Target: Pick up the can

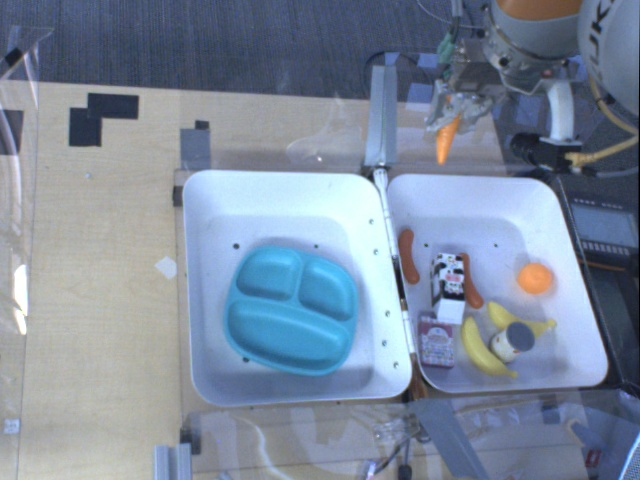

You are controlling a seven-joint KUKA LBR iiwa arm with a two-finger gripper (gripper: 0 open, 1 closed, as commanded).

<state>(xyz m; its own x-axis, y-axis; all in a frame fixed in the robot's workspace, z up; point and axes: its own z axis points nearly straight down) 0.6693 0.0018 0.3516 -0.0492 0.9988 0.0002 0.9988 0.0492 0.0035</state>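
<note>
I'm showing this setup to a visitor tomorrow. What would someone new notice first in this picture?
Probably the big blue divided plate, lying alone in the left bin. Next, the claw raised beyond the right bin's far edge, with an orange carrot between its fingers. Then the clutter in the right bin: an orange ball, bananas, a cow-patterned carton, and the can still lying among the bananas.

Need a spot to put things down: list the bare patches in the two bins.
Left bin: a bare strip around the blue divided plate. Right bin: far half bare, above the orange. Crowded near its front: milk carton, bananas, can.
</note>
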